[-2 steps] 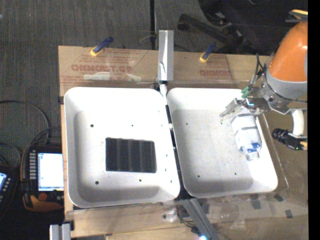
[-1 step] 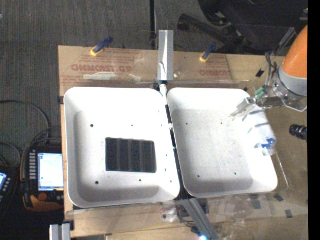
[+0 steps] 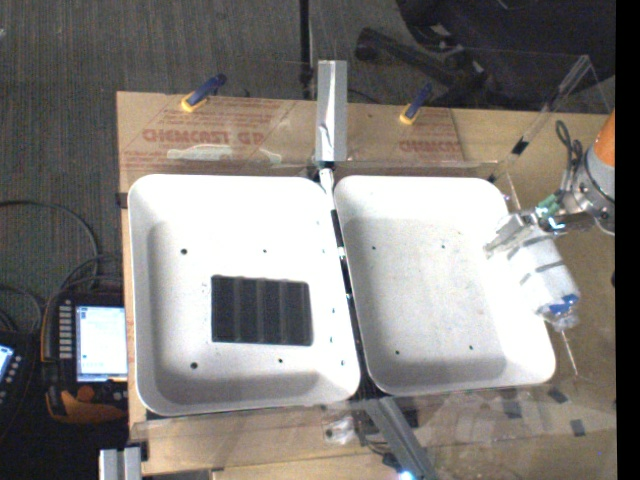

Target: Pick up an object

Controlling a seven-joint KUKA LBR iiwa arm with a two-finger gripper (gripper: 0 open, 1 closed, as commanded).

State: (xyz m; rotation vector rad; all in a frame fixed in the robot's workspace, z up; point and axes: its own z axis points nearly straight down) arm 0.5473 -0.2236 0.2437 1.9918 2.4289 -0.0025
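A black ribbed rectangular block [image 3: 261, 310] lies flat in the middle of the left bin [image 3: 160, 208]. At the right rim of the right bin [image 3: 420, 268] hovers my gripper [image 3: 512, 234], coming in from the right under the grey wrist with its orange band [image 3: 604, 143]. Just below the gripper, a clear plastic bottle-like object with a blue end [image 3: 550, 283] lies slanted across the right bin's rim. Whether the gripper touches it is unclear.
Two clamps with yellow and blue handles [image 3: 203, 92] [image 3: 416, 104] hold a brown board behind the bins. A metal post [image 3: 331, 113] stands at the back between the bins. A teach pendant [image 3: 92, 343] lies left of the bench.
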